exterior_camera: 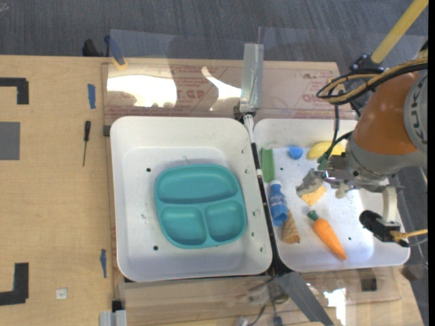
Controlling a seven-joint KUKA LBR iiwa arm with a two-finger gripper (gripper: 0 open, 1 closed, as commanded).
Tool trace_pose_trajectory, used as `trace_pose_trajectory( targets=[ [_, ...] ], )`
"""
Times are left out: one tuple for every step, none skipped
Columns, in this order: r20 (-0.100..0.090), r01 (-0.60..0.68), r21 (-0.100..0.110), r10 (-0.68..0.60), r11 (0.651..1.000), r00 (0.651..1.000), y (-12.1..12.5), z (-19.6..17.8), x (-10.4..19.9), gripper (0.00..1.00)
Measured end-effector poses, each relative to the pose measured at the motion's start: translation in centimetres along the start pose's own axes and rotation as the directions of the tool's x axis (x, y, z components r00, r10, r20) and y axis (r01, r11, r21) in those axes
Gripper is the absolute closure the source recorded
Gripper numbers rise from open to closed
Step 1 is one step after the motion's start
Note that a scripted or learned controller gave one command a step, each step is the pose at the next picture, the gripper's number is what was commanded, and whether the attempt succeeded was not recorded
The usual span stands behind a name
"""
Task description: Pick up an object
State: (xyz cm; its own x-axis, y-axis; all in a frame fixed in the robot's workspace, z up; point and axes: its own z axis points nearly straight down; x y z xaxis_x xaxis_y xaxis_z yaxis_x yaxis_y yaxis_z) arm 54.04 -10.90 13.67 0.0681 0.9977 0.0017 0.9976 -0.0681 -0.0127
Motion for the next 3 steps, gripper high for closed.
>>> trace_pose_trajectory(
  targets=[
    [0.004, 0.155, -0.019, -0.155, 0.988, 0.988, -5.8, 5.0, -1.1, 0.00],
    [0.006, 0.153, -0.026, -0.153, 0.988, 0.988, -5.6, 3.8, -1.1, 1.00],
    [0.005, 0.215, -0.021, -0.215, 0.976, 0.977, -5.7, -12.2, 5.9, 1.00]
  ],
)
